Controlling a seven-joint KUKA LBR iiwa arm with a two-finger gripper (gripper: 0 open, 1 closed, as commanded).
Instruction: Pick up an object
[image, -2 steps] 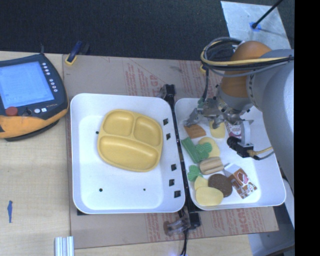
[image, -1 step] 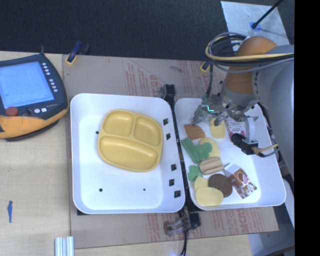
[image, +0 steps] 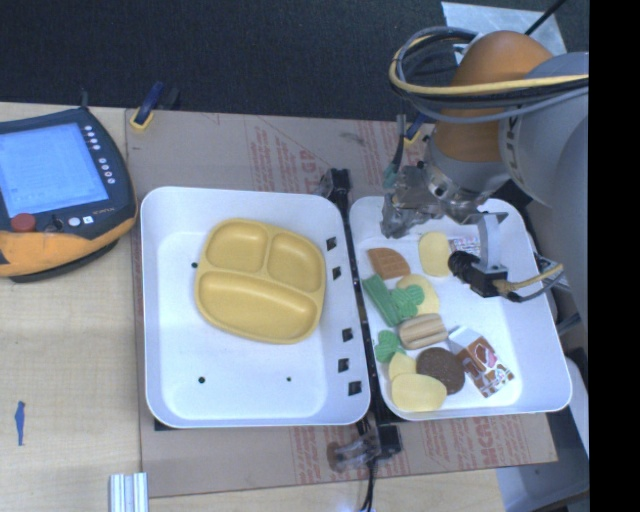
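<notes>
On the cardboard-covered bench (image: 250, 140) I'm hovering the hand (image: 400, 215) over the right bin's (image: 540, 370) back corner, can't tell its state, toy food (image: 420, 330) heaped just below so any piece is reachable.

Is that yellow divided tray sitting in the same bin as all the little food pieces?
No, the yellow tray lies in the left bin.

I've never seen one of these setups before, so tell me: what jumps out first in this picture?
Probably the big grey arm with its orange band, reaching in from the right, its gripper low over the right bin's far corner. That bin holds a jumble of toy food, such as a green piece and a brown disc. In the left bin lies a yellow divided plate.
</notes>
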